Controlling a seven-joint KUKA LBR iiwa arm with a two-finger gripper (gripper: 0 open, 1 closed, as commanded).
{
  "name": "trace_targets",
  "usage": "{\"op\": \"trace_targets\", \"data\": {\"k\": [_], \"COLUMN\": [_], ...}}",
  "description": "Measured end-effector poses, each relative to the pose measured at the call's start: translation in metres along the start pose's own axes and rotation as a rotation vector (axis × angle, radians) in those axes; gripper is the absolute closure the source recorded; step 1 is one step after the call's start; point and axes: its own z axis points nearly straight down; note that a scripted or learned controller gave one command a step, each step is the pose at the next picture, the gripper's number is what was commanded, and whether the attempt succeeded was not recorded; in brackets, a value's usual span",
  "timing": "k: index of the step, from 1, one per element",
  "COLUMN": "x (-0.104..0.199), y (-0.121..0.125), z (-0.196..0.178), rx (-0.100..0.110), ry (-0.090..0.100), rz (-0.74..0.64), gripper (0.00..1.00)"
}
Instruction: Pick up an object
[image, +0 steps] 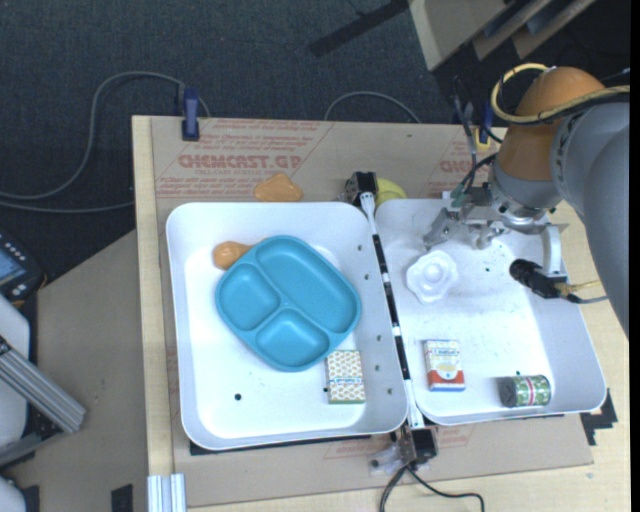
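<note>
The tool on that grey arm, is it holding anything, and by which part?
Nothing is held. The tool hangs over bare bin floor, apart from the clear cup.

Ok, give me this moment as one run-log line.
tool: over right bin, far end | nearest: white cup, apart | also there: small box, can | left bin: blue tray

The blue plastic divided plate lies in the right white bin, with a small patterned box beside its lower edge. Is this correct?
Not quite: the blue plastic divided plate lies in the left white bin, not the right one. The camera view shows this. The small patterned box is indeed beside its lower edge.
</note>
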Motion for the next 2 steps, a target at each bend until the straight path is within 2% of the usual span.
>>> {"op": "trace_targets", "data": {"k": [1, 2], "x": [-0.052, -0.003], "y": [0.000, 0.001], "z": [0.000, 0.000], "rx": [-0.005, -0.001], "ry": [-0.005, 0.001], "rz": [0.005, -0.003], "gripper": [0.00, 0.00]}}
